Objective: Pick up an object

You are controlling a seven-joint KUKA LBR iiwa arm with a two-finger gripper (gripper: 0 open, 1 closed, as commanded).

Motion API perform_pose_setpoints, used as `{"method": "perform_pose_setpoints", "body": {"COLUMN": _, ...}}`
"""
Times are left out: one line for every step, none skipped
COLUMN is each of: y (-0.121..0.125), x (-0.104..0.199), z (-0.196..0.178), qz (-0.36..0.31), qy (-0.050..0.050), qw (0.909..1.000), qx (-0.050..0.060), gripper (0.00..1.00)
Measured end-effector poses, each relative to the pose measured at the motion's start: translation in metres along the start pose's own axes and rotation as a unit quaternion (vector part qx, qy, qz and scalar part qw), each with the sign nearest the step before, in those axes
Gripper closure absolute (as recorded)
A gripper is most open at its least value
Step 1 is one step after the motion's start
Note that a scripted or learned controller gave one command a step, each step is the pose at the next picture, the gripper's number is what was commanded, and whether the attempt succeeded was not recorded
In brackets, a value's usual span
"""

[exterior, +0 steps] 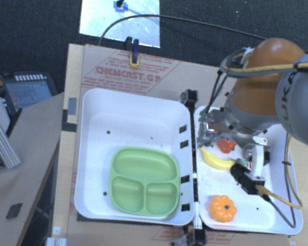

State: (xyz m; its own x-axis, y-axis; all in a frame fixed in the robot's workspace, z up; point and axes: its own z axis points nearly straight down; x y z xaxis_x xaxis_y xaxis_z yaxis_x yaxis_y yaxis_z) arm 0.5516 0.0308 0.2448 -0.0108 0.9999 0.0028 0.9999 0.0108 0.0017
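Two white bins sit side by side on the table (66,153). The left bin (101,119) holds a green tray (144,181) with three compartments, lying flat toward the bin's near side. The right bin (262,219) holds the loose things — a banana (216,160), a small red piece (226,146) and an orange pumpkin (222,208).

The arm (293,81) reaches in from the right and hangs over the far part of the right bin, its orange band above the wrist. The tool (207,133) is low at the bin's far left corner, close to the divider between the bins. It sits just above the banana's upper end and beside the red piece; whether it touches either cannot be told. Whether it is clenched or released cannot be told either — the wrist hides too much of it.

The banana lies flat on the bin floor, curving from near the tool toward the bin's middle. The red piece sits just behind it, partly under the wrist. The pumpkin stands apart from both, near the bin's front edge. A yellow cable (284,199) loops from the arm across the bin's right side.
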Motion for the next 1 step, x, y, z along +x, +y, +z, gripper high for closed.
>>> {"method": "perform_pose_setpoints", "body": {"y": 0.0052, "x": 0.0528, "z": -0.0040, "qz": 0.000, "qy": 0.000, "qw": 1.0000, "qx": 0.000, "gripper": 1.00}}
